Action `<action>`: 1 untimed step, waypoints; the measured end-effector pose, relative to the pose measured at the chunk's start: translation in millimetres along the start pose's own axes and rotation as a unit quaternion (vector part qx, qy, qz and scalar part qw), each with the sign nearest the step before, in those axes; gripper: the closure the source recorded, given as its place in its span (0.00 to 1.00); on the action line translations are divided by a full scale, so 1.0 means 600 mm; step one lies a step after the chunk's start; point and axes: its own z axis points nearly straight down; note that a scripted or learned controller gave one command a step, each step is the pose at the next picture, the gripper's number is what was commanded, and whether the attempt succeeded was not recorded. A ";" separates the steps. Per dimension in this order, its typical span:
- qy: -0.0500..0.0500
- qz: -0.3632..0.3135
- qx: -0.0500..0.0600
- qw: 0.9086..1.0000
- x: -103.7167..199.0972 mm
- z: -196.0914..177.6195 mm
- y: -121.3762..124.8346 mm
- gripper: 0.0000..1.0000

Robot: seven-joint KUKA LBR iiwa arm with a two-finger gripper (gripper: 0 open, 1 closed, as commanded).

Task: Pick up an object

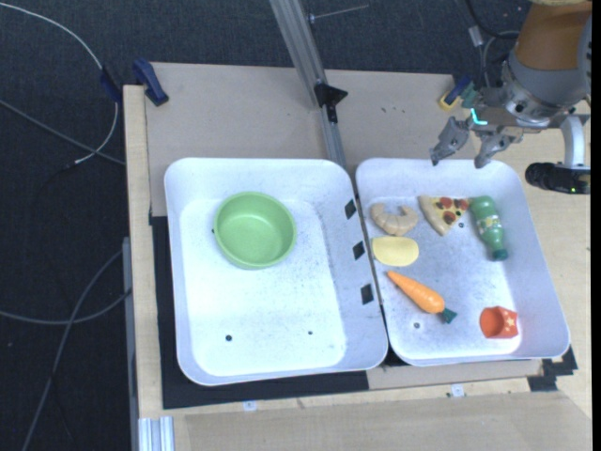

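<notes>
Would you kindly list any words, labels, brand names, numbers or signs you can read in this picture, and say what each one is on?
No text can be read.
The green bottle has a pale band like a label, too small and blurred to read.
The pizza slice, carrot, green bowl and both white bins show no print.

Arm [554,36]: orange band sitting above grey wrist; black cable trailing alongside; gripper [467,153] showing two grey fingers, teal light glowing.

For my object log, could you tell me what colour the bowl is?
The bowl is light green, seen in the camera view.
</notes>
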 end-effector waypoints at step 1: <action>0.000 0.000 -0.003 1.000 0.000 -0.005 0.002 0.00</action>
